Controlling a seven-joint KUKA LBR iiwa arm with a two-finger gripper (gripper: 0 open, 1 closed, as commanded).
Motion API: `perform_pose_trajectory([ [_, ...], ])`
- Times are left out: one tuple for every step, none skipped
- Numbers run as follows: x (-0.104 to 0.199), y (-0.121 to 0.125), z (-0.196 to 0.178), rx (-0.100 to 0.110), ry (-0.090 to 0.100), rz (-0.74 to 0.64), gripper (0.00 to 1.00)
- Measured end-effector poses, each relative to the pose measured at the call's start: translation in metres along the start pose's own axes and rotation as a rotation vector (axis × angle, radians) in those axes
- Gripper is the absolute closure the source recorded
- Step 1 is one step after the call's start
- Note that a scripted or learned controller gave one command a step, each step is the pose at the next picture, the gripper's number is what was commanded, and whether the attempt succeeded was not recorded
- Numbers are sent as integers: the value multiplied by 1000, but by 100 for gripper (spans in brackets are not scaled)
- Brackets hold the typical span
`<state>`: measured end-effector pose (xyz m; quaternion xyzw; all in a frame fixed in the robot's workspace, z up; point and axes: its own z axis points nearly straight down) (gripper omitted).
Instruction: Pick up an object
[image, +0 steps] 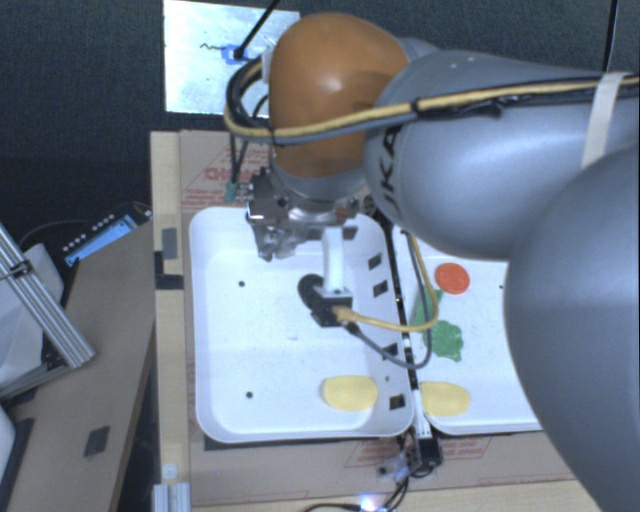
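Overhead, camera view: two shallow white plastic bins sat side by side on a brown cardboard sheet (195, 180) printed in red, over a pale wooden bench (90, 400). Dark floor lay behind; a ribbed aluminium rail (45, 320) stood at view-left.

View-left bin (250, 330): one flat yellow oval piece (349, 392) near its front wall.

View-right bin (478, 335): a second yellow oval piece (445, 398), a crumpled green piece (445, 340) and a round orange disc (453, 278).

The grey arm with its orange band (320, 90) reached in from view-right. The metal gripper (268, 240) hung over the view-left bin's rear part, well apart from the oval. Its opening could not be told; nothing was seen held.
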<state>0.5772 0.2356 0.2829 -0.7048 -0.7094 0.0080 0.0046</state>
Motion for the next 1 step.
perform_pose_trajectory([
  [-2, 59, -27, -24, 7, 6, 100],
])
